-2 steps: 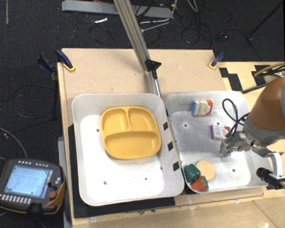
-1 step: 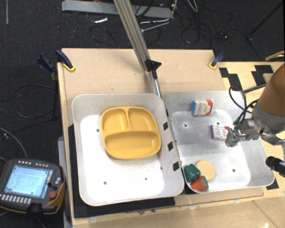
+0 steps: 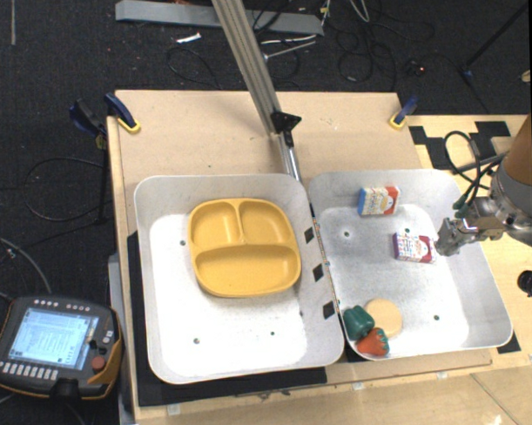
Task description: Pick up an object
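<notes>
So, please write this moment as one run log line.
gripper: right bin, beside pink carton | holding: nothing seen | plate: left bin

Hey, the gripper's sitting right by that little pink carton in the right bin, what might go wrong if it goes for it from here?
1. The gripper is beside the pink carton, not above it, so a descent from here may nudge it away instead of straddling it.
2. The carton lies flat on the right bin, a low profile that may be hard to grip.
3. The blue-and-white carton sits nearby; a pushed carton could slide toward it.
</notes>
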`<state>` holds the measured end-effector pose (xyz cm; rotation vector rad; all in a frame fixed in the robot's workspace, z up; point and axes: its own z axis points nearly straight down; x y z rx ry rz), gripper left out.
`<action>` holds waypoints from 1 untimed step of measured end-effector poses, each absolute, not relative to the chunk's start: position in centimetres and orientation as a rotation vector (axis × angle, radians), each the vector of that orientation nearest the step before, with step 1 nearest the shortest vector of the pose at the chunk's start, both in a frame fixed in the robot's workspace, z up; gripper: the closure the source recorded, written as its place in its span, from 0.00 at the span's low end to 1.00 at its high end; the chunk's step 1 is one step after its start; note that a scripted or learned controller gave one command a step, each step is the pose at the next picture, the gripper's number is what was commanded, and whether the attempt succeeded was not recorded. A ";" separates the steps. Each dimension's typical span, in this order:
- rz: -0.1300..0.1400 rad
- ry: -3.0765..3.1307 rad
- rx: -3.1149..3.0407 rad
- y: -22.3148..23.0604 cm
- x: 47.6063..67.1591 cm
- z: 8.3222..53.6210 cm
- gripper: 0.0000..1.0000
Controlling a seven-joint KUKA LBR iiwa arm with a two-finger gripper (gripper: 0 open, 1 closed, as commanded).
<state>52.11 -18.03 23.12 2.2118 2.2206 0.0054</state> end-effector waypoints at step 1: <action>0.004 2.221 2.213 -18.0 52.3 28.4 1.00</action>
